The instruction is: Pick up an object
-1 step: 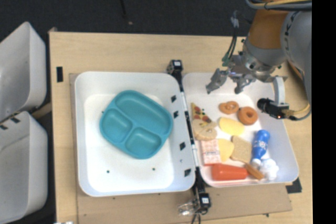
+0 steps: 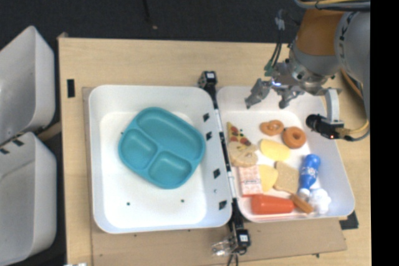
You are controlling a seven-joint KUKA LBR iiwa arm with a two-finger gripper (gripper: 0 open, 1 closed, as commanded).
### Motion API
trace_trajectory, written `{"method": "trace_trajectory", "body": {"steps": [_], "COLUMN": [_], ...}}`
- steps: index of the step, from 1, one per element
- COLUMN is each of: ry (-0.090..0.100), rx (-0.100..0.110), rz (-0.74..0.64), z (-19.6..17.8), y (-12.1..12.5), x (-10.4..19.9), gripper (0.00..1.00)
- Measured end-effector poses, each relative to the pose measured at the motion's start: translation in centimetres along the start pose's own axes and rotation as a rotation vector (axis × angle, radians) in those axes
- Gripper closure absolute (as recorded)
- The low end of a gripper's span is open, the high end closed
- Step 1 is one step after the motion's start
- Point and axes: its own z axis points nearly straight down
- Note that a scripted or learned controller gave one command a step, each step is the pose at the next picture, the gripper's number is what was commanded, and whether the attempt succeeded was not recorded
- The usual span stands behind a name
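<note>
The gripper (image 2: pixel 273 95) is hovering over the far edge of the right bin (image 2: pixel 345 179), its two fingers spread apart and holding nothing. The food pieces are lying nearer than it in this bin: two donuts (image 2: pixel 282 132) just below the gripper, a blue bottle (image 2: pixel 308 172) by the bin's right wall, a red block (image 2: pixel 271 204) at its near edge. The bin's far left corner is staying bare. Left of this bin, a teal plate (image 2: pixel 162 146) is sitting in the other bin (image 2: pixel 103 209).

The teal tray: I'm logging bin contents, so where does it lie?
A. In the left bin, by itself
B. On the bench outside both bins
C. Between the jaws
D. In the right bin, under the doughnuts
A: the teal tray lies flat on the left bin's floor, nothing else with it.
</note>
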Motion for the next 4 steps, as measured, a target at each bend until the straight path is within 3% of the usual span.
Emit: {"method": "trace_trajectory", "body": {"steps": [2,3,4], "ry": [-0.001,0.0,-0.001], "rx": [0.006,0.005,-0.004], "rz": [0.003,0.006,-0.001], "z": [12.5,11.5,7.1], "y": [0.0,0.1,1.1], "x": [0.3,0.2,0.2], "gripper": [0.0,1.0,1.0]}}
